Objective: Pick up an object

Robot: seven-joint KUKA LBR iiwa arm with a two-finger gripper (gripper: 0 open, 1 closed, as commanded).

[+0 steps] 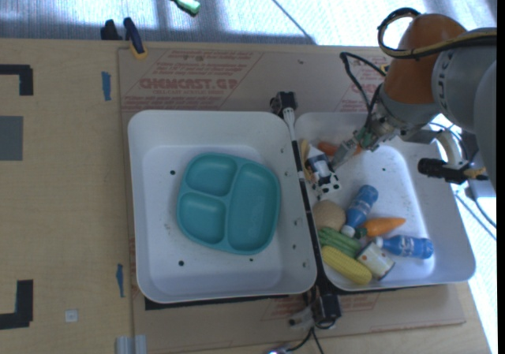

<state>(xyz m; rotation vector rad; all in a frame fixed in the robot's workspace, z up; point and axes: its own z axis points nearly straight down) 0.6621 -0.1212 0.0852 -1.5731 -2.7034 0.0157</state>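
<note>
Fingers (348,149) seemingly touch the orange toy (330,149), right bin (442,250).

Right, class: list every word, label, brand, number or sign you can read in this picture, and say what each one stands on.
"CHEMCAST GP", in red, upside down: on the brown protective sheet behind the left bin.
More red print on the same sheet near the arm: too blurred to read.
Labels on the two blue bottles in the right bin: too small to read.
</note>
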